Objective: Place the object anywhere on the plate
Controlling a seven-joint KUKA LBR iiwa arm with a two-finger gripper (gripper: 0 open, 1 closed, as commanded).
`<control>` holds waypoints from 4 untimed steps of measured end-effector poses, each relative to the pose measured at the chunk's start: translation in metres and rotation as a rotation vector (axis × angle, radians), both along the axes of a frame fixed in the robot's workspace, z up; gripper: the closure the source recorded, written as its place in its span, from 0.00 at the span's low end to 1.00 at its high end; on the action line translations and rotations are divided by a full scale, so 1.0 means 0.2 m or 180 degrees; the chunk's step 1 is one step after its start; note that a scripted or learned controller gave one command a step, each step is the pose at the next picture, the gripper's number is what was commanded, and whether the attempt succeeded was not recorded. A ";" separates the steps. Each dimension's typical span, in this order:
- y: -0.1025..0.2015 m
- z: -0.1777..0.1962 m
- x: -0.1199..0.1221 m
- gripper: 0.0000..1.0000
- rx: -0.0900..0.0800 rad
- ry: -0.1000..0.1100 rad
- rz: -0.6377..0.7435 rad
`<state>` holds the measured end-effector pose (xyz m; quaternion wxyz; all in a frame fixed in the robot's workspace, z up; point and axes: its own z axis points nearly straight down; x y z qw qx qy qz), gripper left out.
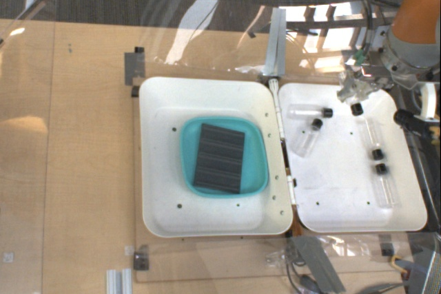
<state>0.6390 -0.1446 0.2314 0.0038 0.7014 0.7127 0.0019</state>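
Two white bins sat side by side on the wooden bench as I watched from the overhead camera. Within the left bin lay a teal plate, and on it rested a dark ribbed block, lying flat and slightly tilted, wholly inside the plate's rim. The right bin held several clear vials with black caps: one vial lay near the upper left of that bin with its cap pointing right, a second lay just below it at a slant, and two more lay end to end along the right side. The arm came in from the upper right, its orange band plain above the grey wrist. Its jaws hung over the far edge of the right bin, near a small black cap just below them. From my seat I could not tell whether the jaws were open or closed, nor whether they had hold of anything, since the tips blurred into the bright bin wall. The block and the arm were well apart.
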 end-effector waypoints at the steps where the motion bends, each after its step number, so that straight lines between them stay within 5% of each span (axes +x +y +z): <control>1: 0.00 0.00 0.00 0.00 0.0000 -0.0001 0.0000; 2: 0.06 0.01 -0.35 0.00 0.0011 0.0007 -0.0480; 3: -0.22 0.23 -0.50 0.00 0.0006 -0.0006 -0.1111; 4: 0.03 0.15 -0.75 0.00 0.0015 0.0013 -0.1464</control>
